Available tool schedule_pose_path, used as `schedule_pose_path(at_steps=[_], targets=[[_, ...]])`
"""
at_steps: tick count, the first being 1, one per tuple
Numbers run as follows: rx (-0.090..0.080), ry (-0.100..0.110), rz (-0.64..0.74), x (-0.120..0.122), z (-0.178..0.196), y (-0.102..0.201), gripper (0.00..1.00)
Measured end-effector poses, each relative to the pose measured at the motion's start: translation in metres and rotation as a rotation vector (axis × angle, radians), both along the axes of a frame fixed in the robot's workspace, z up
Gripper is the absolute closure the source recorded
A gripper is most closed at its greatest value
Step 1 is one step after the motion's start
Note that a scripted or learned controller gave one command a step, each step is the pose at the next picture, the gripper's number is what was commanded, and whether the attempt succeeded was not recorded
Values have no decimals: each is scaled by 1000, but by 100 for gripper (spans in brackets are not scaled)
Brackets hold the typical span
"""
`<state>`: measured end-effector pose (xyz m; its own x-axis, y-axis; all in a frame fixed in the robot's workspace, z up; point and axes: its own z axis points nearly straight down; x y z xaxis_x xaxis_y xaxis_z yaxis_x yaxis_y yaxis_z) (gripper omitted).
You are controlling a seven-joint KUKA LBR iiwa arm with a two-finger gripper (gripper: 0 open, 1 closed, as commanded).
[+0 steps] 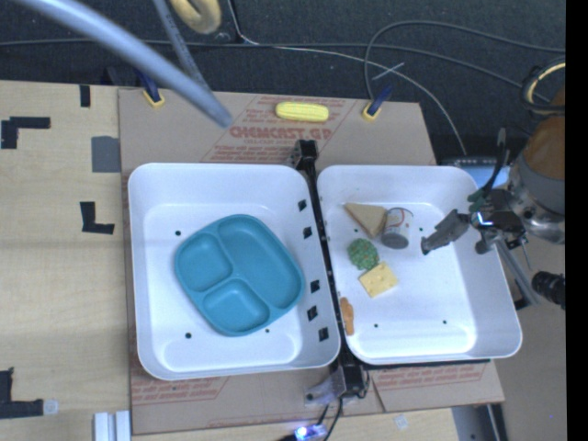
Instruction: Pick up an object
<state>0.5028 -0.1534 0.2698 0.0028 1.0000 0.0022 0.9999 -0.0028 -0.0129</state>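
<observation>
The right bin [478, 324] holds several small objects in its left half. A tan wedge [366, 217] lies near the back, with a grey round piece [396, 238] just right of it. Below them are a green lumpy piece [363, 253] and a yellow block [378, 280]. An orange stick [346, 314] lies at the bin's left wall. My gripper [450, 232] hangs over the right half of this bin, a little right of the grey round piece and apart from it. Nothing shows in its grasp.
The left bin [152, 200] holds a blue divided plate [239, 274]. A yellow object [301, 111] lies on the cardboard behind the bins. Cables run along the back and right. The arm's wrist [542, 182] stands over the right bin's right rim.
</observation>
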Motion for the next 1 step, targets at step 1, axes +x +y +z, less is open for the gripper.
schedule_pose_path(at_steps=[1], targets=[[-2, -12, 4, 2, 6, 1, 0]])
